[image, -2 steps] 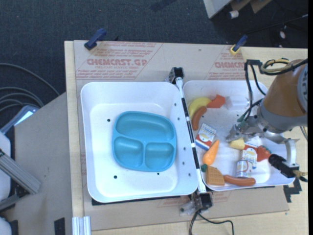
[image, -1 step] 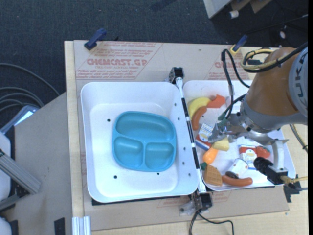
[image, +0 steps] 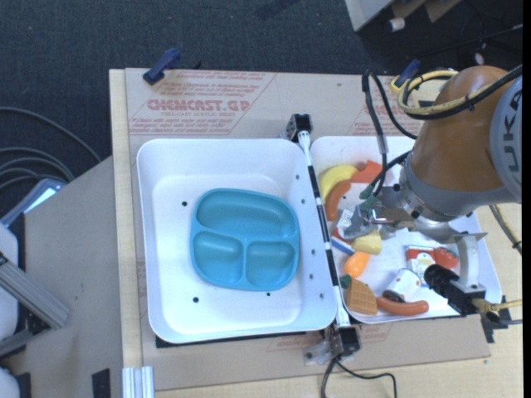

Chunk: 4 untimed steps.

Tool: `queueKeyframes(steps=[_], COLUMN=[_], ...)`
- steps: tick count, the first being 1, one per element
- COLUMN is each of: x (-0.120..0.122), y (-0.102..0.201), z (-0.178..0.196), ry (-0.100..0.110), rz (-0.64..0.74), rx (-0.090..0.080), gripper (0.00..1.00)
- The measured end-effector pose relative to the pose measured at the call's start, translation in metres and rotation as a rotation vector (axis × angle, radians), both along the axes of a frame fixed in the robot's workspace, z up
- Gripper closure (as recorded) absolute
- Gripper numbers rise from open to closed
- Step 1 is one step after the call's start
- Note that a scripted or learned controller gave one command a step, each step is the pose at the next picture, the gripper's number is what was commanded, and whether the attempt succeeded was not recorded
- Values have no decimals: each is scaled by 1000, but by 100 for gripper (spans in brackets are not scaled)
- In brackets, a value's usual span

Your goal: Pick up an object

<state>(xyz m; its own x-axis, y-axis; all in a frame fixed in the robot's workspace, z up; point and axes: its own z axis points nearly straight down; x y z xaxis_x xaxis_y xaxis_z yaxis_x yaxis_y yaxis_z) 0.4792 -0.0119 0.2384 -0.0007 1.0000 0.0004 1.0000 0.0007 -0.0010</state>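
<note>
Toy food crowds my right bin (image: 489, 259): a yellow banana (image: 336, 177), a pale wedge (image: 367, 244), an orange piece (image: 357, 264), a sausage (image: 401, 307). My gripper (image: 363, 220) hangs over the wedge; its state I cannot tell. Cardboard behind reads "CHEMCAST GP". Left bin (image: 158, 222) holds a smooth blue three-compartment plate (image: 245, 239), with bare white floor around it.

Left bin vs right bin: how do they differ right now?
The left bin holds one blue divided plate; the right bin holds a jumble of small toy foods, such as a banana and a sausage. The arm hangs over the right bin, not the left bin. Both are shallow and white.
</note>
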Motion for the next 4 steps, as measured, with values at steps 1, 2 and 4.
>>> queueKeyframes(steps=[1,2,4], x=[3,0,0], y=[-17,-18,-3], z=[27,26,25], ry=[0,1,-1], rz=[-1,-1,0], rx=[-1,0,0], gripper=[100,100,100])
